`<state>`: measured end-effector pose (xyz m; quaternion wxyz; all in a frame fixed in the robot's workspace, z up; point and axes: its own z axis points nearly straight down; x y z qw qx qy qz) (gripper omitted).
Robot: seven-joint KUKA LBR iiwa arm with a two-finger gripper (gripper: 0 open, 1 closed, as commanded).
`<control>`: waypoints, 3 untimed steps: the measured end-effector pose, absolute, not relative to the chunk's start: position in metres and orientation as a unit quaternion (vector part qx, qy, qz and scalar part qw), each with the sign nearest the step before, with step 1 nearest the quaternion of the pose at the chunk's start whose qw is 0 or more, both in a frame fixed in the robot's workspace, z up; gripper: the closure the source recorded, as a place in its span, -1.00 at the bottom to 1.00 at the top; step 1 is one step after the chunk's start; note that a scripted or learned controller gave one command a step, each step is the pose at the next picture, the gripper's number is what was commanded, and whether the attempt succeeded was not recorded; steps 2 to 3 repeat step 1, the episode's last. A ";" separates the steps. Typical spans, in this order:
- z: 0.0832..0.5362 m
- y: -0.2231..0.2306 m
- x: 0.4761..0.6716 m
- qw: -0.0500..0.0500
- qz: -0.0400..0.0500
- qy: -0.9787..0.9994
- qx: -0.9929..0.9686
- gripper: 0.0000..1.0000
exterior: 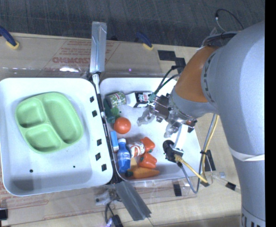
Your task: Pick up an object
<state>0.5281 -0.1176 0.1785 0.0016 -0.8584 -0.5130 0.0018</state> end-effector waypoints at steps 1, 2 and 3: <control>0.091 -0.138 0.513 0.003 0.002 -0.530 -0.848 -1.00; 0.091 -0.138 0.513 0.003 0.002 -0.530 -0.848 -1.00; 0.091 -0.138 0.513 0.003 0.002 -0.530 -0.848 -1.00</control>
